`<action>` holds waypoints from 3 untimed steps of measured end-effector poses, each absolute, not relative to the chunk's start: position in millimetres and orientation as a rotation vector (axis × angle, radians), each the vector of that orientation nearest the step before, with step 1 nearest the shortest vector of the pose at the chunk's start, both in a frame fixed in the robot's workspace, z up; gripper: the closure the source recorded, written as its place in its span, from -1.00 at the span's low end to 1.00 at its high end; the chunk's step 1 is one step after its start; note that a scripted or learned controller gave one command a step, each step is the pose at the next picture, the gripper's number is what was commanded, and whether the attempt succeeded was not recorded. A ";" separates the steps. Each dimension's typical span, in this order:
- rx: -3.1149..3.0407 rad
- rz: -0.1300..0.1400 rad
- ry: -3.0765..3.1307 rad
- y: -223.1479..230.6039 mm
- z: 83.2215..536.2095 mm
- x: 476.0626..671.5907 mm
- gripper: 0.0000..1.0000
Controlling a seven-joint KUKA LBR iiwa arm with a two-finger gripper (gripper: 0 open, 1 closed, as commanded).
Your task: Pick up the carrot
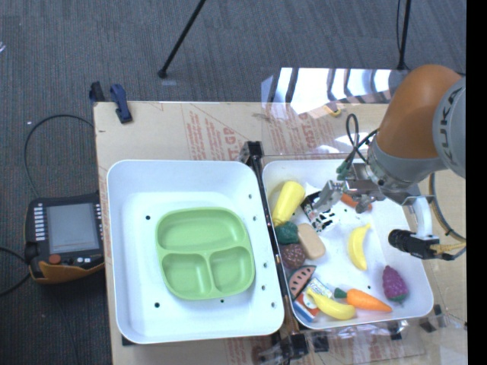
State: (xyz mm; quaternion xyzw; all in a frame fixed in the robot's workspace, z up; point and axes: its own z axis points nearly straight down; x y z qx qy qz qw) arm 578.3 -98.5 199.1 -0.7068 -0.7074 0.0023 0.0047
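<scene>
The carrot (pixel 367 300), orange with a green top, lies flat near the front edge of the right bin (pixel 421 284), between a yellow banana-like piece (pixel 332 306) and a purple grape bunch (pixel 394 283). My gripper (pixel 347 194) hangs over the back half of the same bin, well behind the carrot and apart from it. Its fingers stand open, and a small orange-red piece (pixel 348 200) shows under the gap between them. The view does not show whether the fingers touch that piece.
The right bin also holds a yellow pepper (pixel 288 200), a banana (pixel 358 246), a bread-like piece (pixel 310 240), a watermelon slice (pixel 300 279) and several small toys. The left bin (pixel 129 196) carries a green divided plate (pixel 204 251). A teach pendant (pixel 67 234) lies left of the bench.
</scene>
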 end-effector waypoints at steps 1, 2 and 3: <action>-1.956 0.002 -2.447 -156.0 83.6 517.9 -1.00; -1.686 0.001 -2.638 -158.3 83.4 474.9 -1.00; -1.698 -0.001 -2.622 -159.2 89.0 474.3 1.00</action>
